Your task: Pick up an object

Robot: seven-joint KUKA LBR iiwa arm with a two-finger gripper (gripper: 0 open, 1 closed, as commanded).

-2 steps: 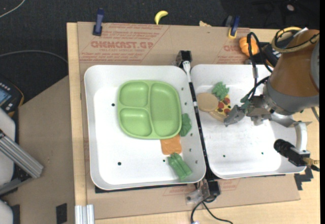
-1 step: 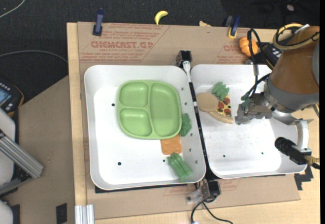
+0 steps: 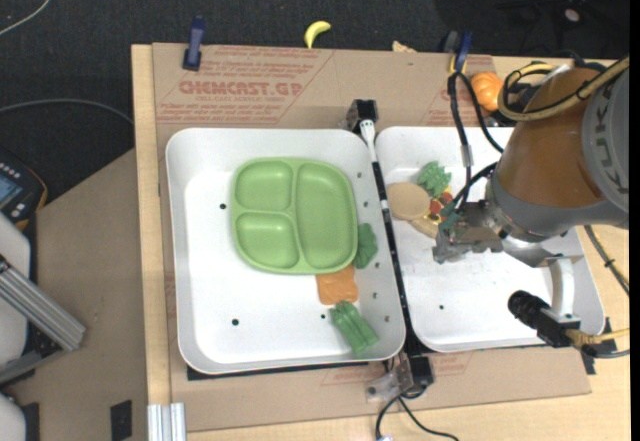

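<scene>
Grey arm's gripper [image 3: 447, 241], finger state impossible to tell, hangs over the right white bin [image 3: 470, 329] beside a tan rounded soft-looking object [image 3: 406, 199]. Likely light and compliant; grasp across its narrow middle.

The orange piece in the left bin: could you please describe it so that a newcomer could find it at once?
Start at the left bin and its green divided plate. Just below the plate's lower right corner lies the orange piece. It is flat and orange; its neighbours are green.
</scene>
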